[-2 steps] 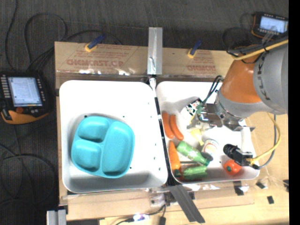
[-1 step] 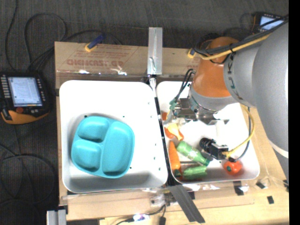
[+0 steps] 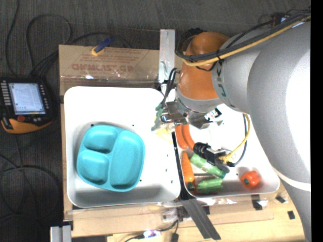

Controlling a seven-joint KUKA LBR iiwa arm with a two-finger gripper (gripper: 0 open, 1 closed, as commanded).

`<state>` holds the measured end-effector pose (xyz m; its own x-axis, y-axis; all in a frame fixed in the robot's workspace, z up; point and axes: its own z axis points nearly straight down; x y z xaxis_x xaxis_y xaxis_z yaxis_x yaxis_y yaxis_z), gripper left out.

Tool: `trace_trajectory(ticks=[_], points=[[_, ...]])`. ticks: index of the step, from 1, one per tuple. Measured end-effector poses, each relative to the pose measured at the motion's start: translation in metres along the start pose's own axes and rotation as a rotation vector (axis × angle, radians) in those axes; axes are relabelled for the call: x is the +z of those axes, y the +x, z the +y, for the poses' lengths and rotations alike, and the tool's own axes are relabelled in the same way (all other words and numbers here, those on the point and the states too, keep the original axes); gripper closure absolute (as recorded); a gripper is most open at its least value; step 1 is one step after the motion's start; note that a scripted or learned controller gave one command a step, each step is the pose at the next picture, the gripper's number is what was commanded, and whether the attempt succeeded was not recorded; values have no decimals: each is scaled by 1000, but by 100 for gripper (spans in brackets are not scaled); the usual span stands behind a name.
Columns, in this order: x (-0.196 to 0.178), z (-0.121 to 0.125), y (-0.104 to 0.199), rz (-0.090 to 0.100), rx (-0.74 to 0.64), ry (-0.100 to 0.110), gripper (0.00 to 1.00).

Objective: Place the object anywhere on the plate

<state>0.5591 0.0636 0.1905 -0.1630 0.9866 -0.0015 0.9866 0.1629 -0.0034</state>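
Grey arm (image 3: pixel 272 59) looms over both bins, gripper (image 3: pixel 164 121) clutching a pale yellowish object (image 3: pixel 162 130) beside the turquoise plate (image 3: pixel 111 158)

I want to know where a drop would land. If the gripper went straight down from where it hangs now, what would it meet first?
Probably the bare floor of the left white bin, near its right wall. The gripper hangs right of the turquoise three-compartment plate, not over it. Something pale shows at its tip; height is unclear from above.
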Motion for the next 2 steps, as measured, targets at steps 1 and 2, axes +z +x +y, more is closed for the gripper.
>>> trace_trajectory(ticks=[1,2], points=[[56,7,88,2,-181,2,100],[56,7,88,2,-181,2,0]])
